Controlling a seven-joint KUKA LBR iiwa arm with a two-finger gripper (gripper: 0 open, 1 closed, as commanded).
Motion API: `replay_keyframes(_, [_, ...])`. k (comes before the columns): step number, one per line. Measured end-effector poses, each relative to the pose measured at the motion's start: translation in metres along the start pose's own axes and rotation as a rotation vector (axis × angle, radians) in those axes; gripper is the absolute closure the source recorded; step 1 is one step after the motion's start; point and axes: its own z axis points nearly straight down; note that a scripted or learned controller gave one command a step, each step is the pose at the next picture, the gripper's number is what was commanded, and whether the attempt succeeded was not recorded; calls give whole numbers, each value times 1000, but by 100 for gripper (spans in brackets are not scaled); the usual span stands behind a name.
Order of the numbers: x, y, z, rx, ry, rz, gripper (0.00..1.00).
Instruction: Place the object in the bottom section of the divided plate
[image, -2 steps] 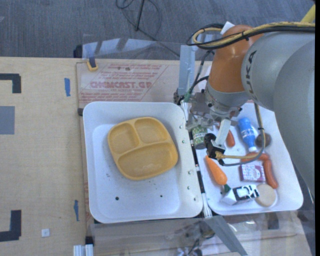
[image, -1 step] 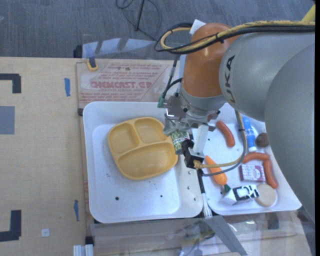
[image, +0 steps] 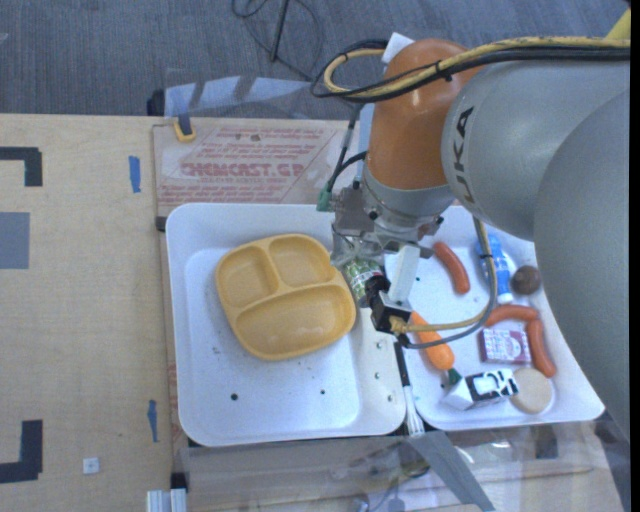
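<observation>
A yellow divided plate (image: 284, 296) lies in the left bin (image: 200, 330), with two small sections at the back and one large section toward the front. My gripper (image: 362, 268) hangs just off the plate's right rim, over the wall between the two bins. A small green-and-white object (image: 357, 273) sits right under the gripper, partly hidden by it. Whether it is held is not visible from this angle. All three plate sections are bare.
The right bin (image: 575, 400) holds two sausages (image: 452, 267) (image: 530, 325), a carrot (image: 436, 348), a blue bottle (image: 496, 266), a brown ball (image: 527, 280), a pink box (image: 503, 346), a black-and-white carton (image: 482, 387) and a beige disc (image: 532, 392). A cardboard sheet (image: 250, 165) lies behind the left bin.
</observation>
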Motion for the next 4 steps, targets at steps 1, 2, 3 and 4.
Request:
replay_keyframes(1, [47,-49,3,0,0,-18,100])
replay_keyframes(2, [47,-48,-4,3,-1,-16,100])
replay_keyframes(3, [-1,-32,-34,-4,0,-19,100])
replay_keyframes(4, [-6,-61,129,-10,10,65,100])
